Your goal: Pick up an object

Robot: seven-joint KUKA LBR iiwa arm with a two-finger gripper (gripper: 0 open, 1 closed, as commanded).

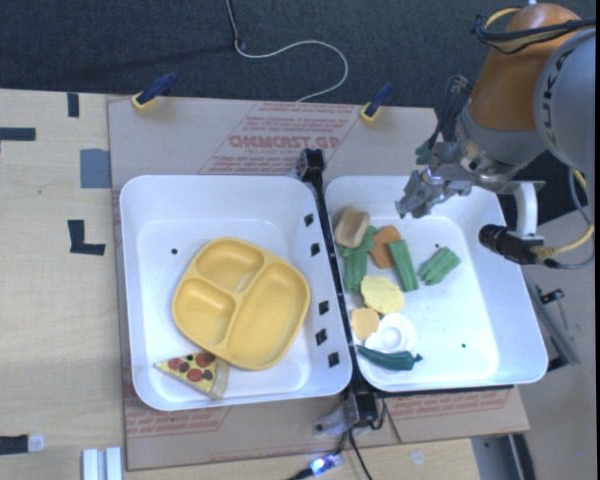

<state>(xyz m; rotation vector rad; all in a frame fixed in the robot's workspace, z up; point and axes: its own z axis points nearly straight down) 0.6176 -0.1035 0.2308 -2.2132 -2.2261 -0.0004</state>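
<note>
Two white bins are sitting side by side; the gripper is hovering at the right bin's one o'clock, holding nothing. Its finger spread is unclear. Next, it likely needs lowering onto the toy food pile toward seven o'clock.

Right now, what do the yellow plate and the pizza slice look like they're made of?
The yellow plate looks like smooth moulded plastic: one even colour, rounded dividers, a soft shine. The pizza slice seems to be a toy, probably plastic or rubber, with flat painted-looking red spots; the camera is too far off to be sure.
</note>
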